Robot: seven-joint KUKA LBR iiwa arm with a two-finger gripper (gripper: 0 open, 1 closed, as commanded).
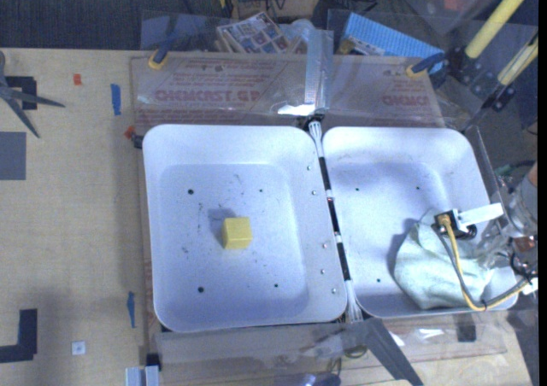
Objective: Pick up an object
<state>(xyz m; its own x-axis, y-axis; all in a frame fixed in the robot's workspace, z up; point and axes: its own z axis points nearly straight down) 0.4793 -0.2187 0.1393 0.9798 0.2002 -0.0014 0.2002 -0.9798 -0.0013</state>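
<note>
At four o'clock, in the right bin [402, 162], my gripper [479, 248] hangs over a crumpled pale cloth [423, 269]; its opening I cannot tell. I judge a straight descent onto a raised fold best. A small yellow cube [238, 232] sits mid-left bin [171, 162].

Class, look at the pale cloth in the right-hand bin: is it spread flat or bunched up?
Bunched up. The cloth sits as a rumpled heap with folds in the right bin's near corner, under the claw.
</note>
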